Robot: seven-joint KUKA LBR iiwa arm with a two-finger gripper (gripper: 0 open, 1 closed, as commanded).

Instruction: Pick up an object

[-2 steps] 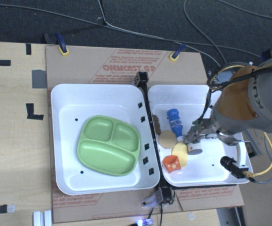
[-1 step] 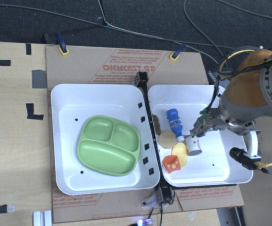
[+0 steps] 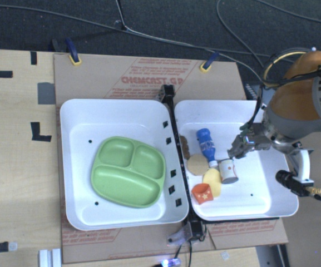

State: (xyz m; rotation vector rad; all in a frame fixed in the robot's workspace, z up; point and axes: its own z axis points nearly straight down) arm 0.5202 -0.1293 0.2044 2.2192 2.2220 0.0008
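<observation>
The right bin (image 3: pixel 260 202) holds a small cluster of objects: a blue bottle (image 3: pixel 205 141), a tan round disc (image 3: pixel 196 164), a yellow piece (image 3: pixel 212 182), an orange-red block with a star (image 3: pixel 202 193) and a small grey-and-white cylinder (image 3: pixel 227 171). My gripper (image 3: pixel 239 148) hangs over the right bin, just right of the blue bottle and above the cylinder. Nothing shows between its fingers.
The left bin (image 3: pixel 74 121) holds a green divided plate (image 3: pixel 128 171). A black divider (image 3: pixel 174 149) runs between the bins. Cables cross the dark floor behind the bench. The arm's orange band (image 3: pixel 302 88) rises at the right edge.
</observation>
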